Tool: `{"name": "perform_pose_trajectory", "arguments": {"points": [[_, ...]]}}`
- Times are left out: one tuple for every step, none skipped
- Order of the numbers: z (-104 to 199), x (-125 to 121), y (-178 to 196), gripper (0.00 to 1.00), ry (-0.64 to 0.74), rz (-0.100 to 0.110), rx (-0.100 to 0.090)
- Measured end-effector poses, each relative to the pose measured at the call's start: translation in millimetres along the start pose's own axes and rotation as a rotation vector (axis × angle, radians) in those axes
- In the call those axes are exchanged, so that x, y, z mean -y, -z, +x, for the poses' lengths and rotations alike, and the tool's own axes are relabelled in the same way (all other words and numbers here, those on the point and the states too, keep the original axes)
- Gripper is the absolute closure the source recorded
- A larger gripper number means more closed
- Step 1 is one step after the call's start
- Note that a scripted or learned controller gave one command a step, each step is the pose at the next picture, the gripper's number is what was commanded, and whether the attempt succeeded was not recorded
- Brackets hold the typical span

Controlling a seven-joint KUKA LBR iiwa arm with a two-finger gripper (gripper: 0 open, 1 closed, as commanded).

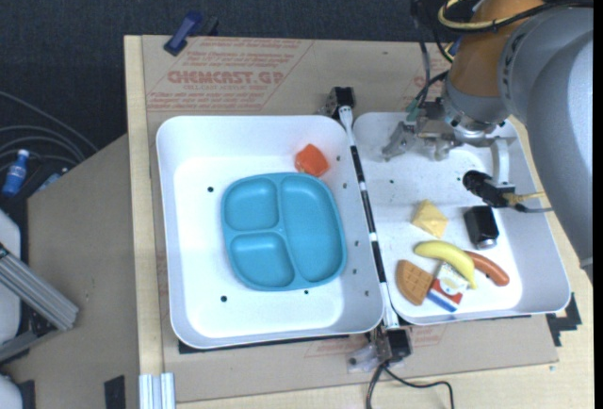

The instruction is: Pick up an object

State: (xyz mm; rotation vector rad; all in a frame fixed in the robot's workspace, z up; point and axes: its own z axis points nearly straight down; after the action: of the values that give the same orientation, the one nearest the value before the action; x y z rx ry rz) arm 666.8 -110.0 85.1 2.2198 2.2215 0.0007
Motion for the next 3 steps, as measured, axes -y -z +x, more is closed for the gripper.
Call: {"name": "perform_pose_trajectory", "arguments": {"points": [[-0.1, 60.4, -0.5, 0.00, -0.002, 0.003, -0.001], [3.5, 2.0, 0.1, 0.00, 0.000, 0.000, 0.000], [17.6, 132.8, -0.9, 0.00, -0.002, 0.004, -0.001]]}}
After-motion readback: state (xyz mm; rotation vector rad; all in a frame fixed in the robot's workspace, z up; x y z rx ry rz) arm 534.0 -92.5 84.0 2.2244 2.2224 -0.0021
